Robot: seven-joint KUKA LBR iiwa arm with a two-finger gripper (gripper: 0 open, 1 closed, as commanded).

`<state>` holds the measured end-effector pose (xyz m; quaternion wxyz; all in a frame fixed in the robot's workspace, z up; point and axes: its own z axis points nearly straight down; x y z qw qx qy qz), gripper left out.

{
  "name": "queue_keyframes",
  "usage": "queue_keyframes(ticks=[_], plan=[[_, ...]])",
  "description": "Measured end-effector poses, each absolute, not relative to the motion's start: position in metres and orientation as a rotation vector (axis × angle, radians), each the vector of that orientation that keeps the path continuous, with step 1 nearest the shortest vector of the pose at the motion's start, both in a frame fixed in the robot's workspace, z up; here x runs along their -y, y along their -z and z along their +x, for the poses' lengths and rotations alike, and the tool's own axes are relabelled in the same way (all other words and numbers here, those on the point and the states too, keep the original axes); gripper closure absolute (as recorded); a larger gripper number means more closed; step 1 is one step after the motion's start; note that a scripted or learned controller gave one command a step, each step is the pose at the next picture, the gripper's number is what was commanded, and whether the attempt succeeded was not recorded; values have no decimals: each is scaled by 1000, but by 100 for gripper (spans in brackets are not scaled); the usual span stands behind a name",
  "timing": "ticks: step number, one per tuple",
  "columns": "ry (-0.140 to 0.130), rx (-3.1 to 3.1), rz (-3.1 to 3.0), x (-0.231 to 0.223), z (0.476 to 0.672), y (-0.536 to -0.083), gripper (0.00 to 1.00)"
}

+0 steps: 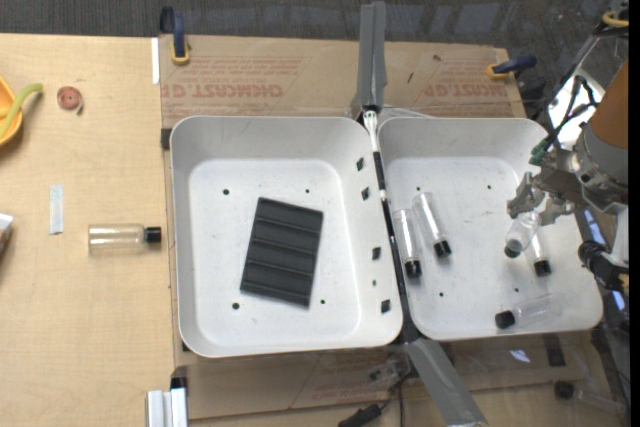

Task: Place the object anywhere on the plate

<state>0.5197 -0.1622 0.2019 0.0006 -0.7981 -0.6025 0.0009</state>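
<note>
A dark ribbed rectangular plate [283,250] lies in the left white bin [190,215]. My gripper [534,211] hangs over the right side of the right bin [470,140]. It is shut on a clear vial [518,239] that sticks out below the fingers, tilted down to the left and above the bin floor. Just under it lies a black cap [541,267] of another vial whose body the gripper mostly hides. The plate is far to the gripper's left, across the wall between the bins.
Two clear vials with black caps [408,240] [433,223] lie side by side at the right bin's left. Another vial [525,315] rests near its front edge. One more vial [120,236] lies on the wooden bench left of the bins.
</note>
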Motion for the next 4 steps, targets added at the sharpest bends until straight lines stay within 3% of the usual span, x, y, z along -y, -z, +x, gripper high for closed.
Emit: queue_keyframes(ticks=[1,2,3,4], plan=[[-5,2003,-2420,11,579,-281,100],[-8,2204,-2236,-60,563,-213,100],[-7,2214,-2228,-111,604,-210,100],[-7,2254,-2186,-138,528,-197,100]])
